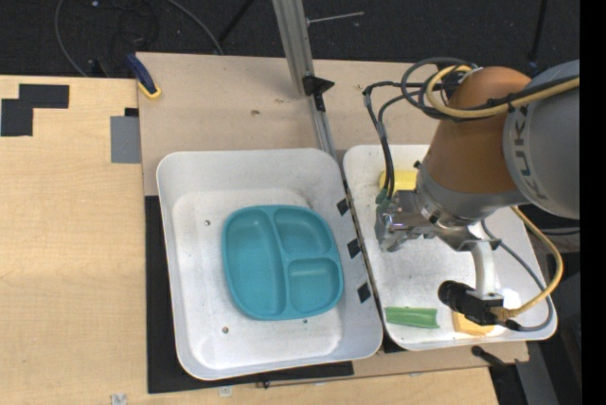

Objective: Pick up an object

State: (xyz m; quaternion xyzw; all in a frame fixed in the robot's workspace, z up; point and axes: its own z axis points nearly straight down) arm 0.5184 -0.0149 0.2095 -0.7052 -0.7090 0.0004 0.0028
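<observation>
Bench [76, 204], light wood, bearing two shallow white bins side by side; left bin [189, 195] holds one teal divided plate [282, 261], three compartments, lying flat near the bin's middle; right bin [365, 171] holds the small items: a green flat piece [411, 317] lying near the front wall, a yellow-orange piece [471, 325] just beside it toward the front right corner and partly under a black part of the tool, and a yellow block [401, 181] toward the back, partly hidden by the arm; arm [478, 148], grey with an orange band, reaches in from the right and hangs over the right bin; jaws [396, 231] sit low over the bin's left half, near the dividing walls, between the yellow block and the green piece; whether the jaws are open or closed cannot be told, and nothing can be made out between them; an upright metal post [292, 25] stands behind the bins; black cables [104, 6] lie on the dark floor beyond the bench.
</observation>
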